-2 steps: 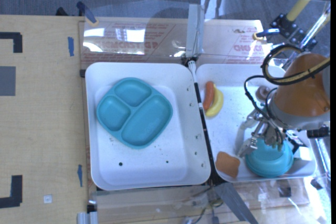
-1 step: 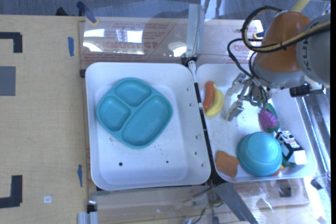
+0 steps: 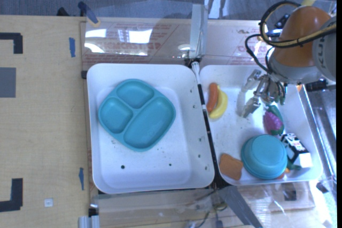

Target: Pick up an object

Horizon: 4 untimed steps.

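My gripper [image 3: 256, 101] hangs over the upper middle of the right bin [image 3: 235, 75], its metal fingers [image 3: 249, 106] spread open with nothing between them. Just to its right and slightly below lies a purple and green toy [image 3: 273, 121]. To its left, a yellow banana [image 3: 219, 104] and an orange carrot-like piece [image 3: 213, 96] rest against the bin's left wall. A teal bowl [image 3: 264, 156] sits upside down in the lower part of the bin, with an orange lump [image 3: 231, 166] at its left and a black and white item [image 3: 295, 150] at its right.
The left bin [image 3: 160, 171] holds a teal divided plate [image 3: 137, 114]. A clear plastic wall [image 3: 160, 34] rises behind both bins. The arm's orange band [image 3: 304, 26] and black cables [image 3: 267, 24] hang over the right bin's upper right corner.
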Motion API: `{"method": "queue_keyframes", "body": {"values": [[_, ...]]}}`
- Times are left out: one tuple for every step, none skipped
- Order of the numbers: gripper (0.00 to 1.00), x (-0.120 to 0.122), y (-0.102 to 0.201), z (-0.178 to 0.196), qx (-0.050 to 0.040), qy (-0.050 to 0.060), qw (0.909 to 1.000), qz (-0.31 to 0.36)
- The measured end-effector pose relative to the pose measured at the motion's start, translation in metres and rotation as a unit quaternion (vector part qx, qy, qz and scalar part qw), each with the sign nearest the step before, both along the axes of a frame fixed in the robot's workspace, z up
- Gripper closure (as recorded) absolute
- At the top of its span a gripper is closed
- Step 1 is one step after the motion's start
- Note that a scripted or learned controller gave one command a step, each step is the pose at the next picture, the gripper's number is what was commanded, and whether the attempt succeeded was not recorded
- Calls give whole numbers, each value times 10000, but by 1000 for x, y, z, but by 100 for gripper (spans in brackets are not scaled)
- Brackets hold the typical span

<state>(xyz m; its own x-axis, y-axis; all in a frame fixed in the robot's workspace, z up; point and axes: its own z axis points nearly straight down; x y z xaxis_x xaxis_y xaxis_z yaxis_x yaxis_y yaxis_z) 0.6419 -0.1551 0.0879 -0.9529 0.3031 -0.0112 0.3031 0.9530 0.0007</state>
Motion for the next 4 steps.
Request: {"method": "queue_keyframes", "body": {"values": [[0,12,65,0,16,10,10000,88],[0,-82,5,1,-3,5,9999,168],[0,-136,15,2,9,-1,9987,505],[0,-92,-8,1,1,-27,9787,2051]]}}
